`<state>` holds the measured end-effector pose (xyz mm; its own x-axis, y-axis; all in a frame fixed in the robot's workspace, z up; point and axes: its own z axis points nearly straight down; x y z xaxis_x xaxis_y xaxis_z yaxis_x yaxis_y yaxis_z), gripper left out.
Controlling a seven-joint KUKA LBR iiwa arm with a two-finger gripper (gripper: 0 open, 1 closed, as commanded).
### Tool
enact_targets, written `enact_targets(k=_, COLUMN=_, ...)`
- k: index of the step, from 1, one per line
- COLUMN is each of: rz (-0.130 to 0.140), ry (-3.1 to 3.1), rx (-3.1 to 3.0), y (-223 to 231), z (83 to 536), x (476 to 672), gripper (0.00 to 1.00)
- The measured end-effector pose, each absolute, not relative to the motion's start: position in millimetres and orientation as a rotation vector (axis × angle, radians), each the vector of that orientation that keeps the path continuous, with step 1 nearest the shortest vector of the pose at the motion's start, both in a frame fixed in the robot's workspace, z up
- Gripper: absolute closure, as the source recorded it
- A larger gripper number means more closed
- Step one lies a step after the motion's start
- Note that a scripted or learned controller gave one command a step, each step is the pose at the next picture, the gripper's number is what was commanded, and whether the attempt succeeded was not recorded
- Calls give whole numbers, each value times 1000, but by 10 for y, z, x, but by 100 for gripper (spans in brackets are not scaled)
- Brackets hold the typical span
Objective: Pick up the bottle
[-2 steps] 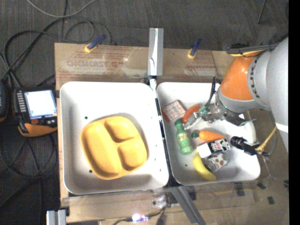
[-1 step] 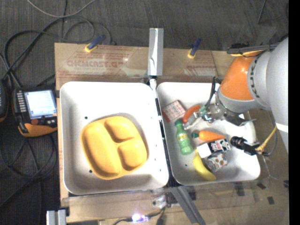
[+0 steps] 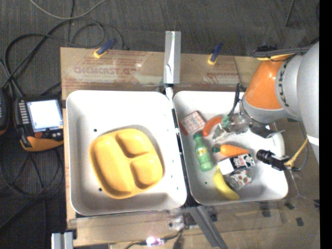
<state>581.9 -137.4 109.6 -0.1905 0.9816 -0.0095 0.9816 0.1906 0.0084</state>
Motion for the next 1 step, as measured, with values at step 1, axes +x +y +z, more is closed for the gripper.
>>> enact_targets(k=1, rz=-1, ry=2414, rx=1990, y=-1376, z=1095, x=5818, gripper=0)
